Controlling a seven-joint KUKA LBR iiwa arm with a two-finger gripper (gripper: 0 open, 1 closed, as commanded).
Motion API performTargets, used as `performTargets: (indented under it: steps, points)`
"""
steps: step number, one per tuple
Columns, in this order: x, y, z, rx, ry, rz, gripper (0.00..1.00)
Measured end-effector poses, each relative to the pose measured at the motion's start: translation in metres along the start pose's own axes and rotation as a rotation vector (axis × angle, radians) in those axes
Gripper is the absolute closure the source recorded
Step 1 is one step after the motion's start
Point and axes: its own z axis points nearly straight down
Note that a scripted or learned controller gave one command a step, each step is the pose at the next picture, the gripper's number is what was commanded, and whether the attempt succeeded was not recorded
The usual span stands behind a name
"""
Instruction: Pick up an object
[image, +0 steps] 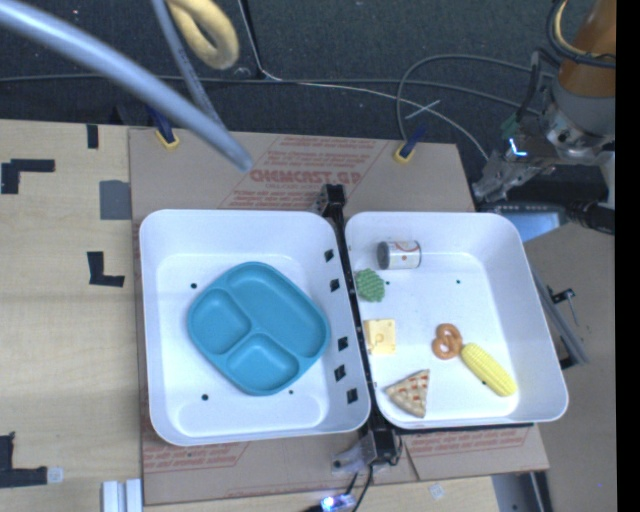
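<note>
The objects available for picking lay in the right bin (535, 395). A small can (400, 255) lay on its side near the bin's rear left, with a green round item (371, 285) just in front of it, close to the divider between the bins. A yellow cheese square (380, 335) sat further forward along that same side, apart from the green item. A pizza slice (411, 391) rested near the front wall. A pretzel (447, 342) lay toward the middle right, touching or just beside an ear of corn (488, 368) that ran at a slant toward the front right corner.

The left bin (160, 330) held a blue divided tray (258, 326), set at a tilt to the bin walls.

The gripper (500, 170) stood above the bench beyond the rear right corner of the right bin, well apart from every object. Nothing was seen between its parts; whether the claw was apart or together could not be told. The arm's orange band (590, 35) showed at the upper right.
</note>
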Motion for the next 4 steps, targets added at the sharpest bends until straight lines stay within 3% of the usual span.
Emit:
performTargets:
  steps: [3,4]
  points:
    - [0.166,-0.017,0.034,0.008,0.002,-0.005,1.0]
    - [0.224,-0.008,0.052,0.008,0.002,-0.005,1.0]
